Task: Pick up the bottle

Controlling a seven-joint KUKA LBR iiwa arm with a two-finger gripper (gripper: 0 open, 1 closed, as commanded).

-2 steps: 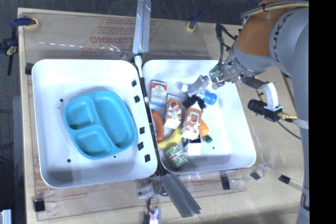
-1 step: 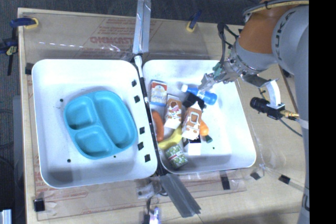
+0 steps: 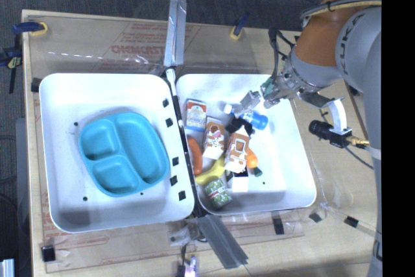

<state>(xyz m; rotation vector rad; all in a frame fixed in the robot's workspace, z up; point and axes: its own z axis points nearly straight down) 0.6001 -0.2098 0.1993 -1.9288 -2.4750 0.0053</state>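
The bottle (image 3: 253, 120) lies on its side in the right bin (image 3: 292, 165), dark-bodied with a blue cap pointing right. My gripper (image 3: 248, 102) reaches in from the right and hangs just above and behind the bottle, at its upper edge. The view does not show whether it touches the bottle. The grey arm with its orange band (image 3: 324, 42) stretches off to the upper right.
Beside the bottle in the right bin lie three small cartons (image 3: 214, 137), a carrot (image 3: 196, 156), a banana (image 3: 211, 172), a green item (image 3: 218, 193) and a white block (image 3: 240, 183). The left bin (image 3: 58, 198) holds a blue divided tray (image 3: 122, 152). A metal bar (image 3: 175, 29) runs between the bins.
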